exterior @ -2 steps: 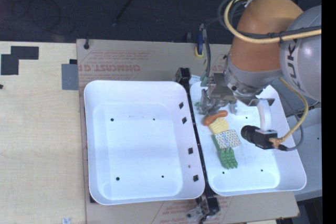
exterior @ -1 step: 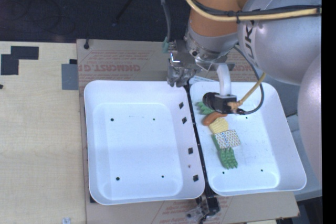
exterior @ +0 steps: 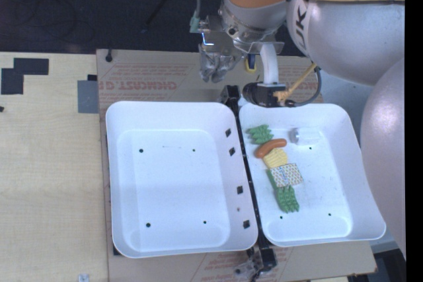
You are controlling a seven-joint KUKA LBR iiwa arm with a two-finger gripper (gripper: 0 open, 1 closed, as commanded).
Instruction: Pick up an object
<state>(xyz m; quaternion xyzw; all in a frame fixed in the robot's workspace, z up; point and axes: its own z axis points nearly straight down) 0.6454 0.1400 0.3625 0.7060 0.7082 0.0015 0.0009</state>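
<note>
Several small objects lie in a row in the right bin [exterior: 344, 221]: a green piece [exterior: 259, 133], an orange sausage-shaped piece [exterior: 271, 146], a yellow block [exterior: 275, 158], a pale speckled piece [exterior: 287, 175] and another green piece [exterior: 287, 199]. Apart from that row, near the bin's far side, sits a small pale grey object [exterior: 295, 136]. My gripper [exterior: 215, 67] hangs high beyond the far edge of the bins, over the brown board and roughly above the gap between them. Nothing shows beneath it.
The left bin [exterior: 125, 221] stands beside the right one, with black clips [exterior: 239, 189] along the shared edge. A brown board [exterior: 145, 79] lies under both bins. The arm's large grey body [exterior: 357, 16] fills the upper right.
</note>
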